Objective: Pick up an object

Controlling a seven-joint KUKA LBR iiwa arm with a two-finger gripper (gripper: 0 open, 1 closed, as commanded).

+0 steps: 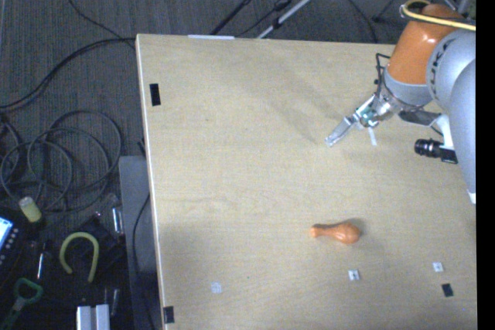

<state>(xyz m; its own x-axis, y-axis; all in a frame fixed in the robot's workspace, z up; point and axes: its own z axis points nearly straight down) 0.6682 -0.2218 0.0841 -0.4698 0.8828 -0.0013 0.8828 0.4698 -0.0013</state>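
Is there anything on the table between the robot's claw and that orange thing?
No. In the camera view, only bare tan tabletop lies between the gripper and the orange object.

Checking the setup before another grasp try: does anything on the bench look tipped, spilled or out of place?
Nothing looks spilled or damaged. One orange pear-shaped object lies on its side on the tan bench top, toward the near edge. The gripper is apart from it, farther back, holding nothing.

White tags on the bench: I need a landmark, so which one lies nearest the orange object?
The middle tag, just below the orange object. The left tag and right tag lie much farther off.
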